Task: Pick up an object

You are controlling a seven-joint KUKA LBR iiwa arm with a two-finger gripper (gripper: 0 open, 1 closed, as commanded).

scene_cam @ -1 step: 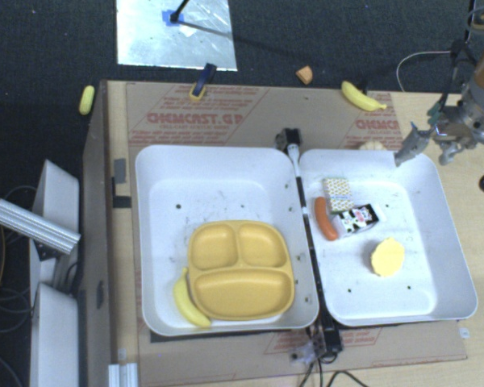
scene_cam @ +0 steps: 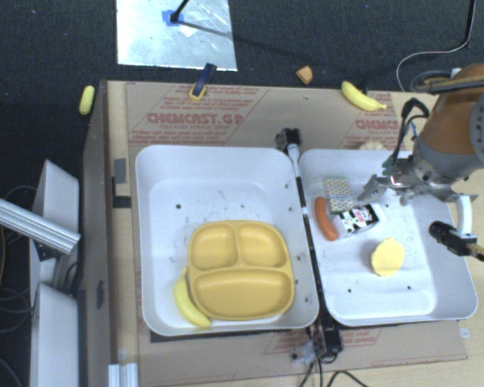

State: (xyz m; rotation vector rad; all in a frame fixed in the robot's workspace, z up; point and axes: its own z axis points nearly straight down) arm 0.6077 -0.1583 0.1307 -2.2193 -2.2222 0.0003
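In the right white bin (scene_cam: 436, 297) you have four candidates: a round pale-yellow lump (scene_cam: 387, 257) at its middle, a small black-and-white patterned packet (scene_cam: 358, 217) up and to the left of it, an orange-red sausage-shaped piece (scene_cam: 327, 218) lying along the bin's left wall just beside that packet, and a small grey speckled square pad (scene_cam: 336, 189) just above the packet. The gripper (scene_cam: 385, 184) sits over the upper part of this bin, to the right of the speckled pad and above the packet; whether its fingers stand wide or narrow you cannot tell from this angle, and nothing can be made out between them. The grey arm with its orange band (scene_cam: 456, 127) comes in from the right edge of the frame. In the left white bin (scene_cam: 157, 184) lies a yellow three-compartment plastic tray (scene_cam: 240, 268), with a yellow banana (scene_cam: 185, 301) tucked against its lower left corner. On the bench beyond the bins, at the top of the frame, a second yellow banana (scene_cam: 361, 97) lies above the right bin, a small orange-brown block (scene_cam: 305, 74) sits to its left, and a small yellow oblong piece (scene_cam: 86, 99) rests off the bench's upper left corner.
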